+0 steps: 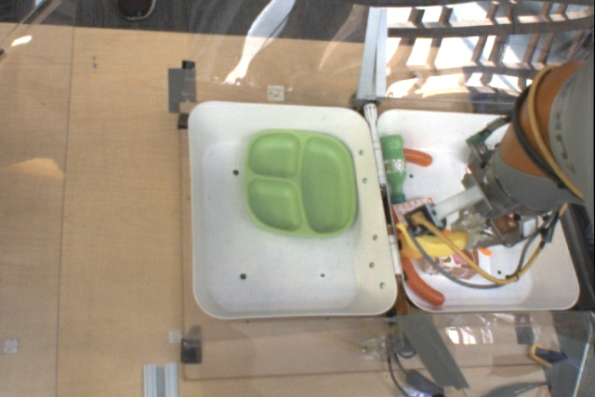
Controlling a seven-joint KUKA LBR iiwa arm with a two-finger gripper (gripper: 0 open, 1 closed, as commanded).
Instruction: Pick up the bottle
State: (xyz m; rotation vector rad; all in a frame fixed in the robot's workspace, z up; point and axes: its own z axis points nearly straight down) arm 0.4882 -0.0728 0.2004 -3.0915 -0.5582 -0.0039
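Note:
The bottle [393, 166] is green with a pale label and lies lengthwise against the left wall of the right bin [558, 293]. My gripper [476, 224] hangs low over the middle of that bin, to the right of the bottle and a little nearer the front, apart from it. Nothing of the bottle is between the gripper and the bin floor. The grey arm with its orange band [548, 107] comes in from the right and hides part of the bin's far right side.
An orange sausage [418, 158] lies just right of the bottle. A yellow banana [439, 244] and another sausage [424, 289] sit below the gripper. The left bin [223, 293] holds a green divided plate [301, 182].

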